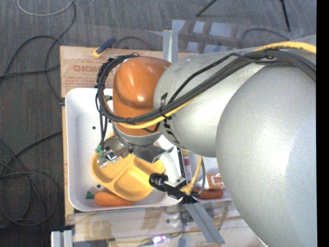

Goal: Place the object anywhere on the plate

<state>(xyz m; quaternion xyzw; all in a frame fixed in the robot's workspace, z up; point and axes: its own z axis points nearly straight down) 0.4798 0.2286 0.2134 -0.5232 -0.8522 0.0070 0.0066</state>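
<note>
With the hand [109,156] low over the yellow plate [128,181] (its finger state cannot be told), the carrot [110,199], lying just beside the plate's near edge, may be missed or pushed away.

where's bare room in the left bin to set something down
Bare floor runs along the left bin's left wall and far corner, beside the arm. The near end is crowded: yellow plate, the carrot along the near wall, gripper above.
</note>
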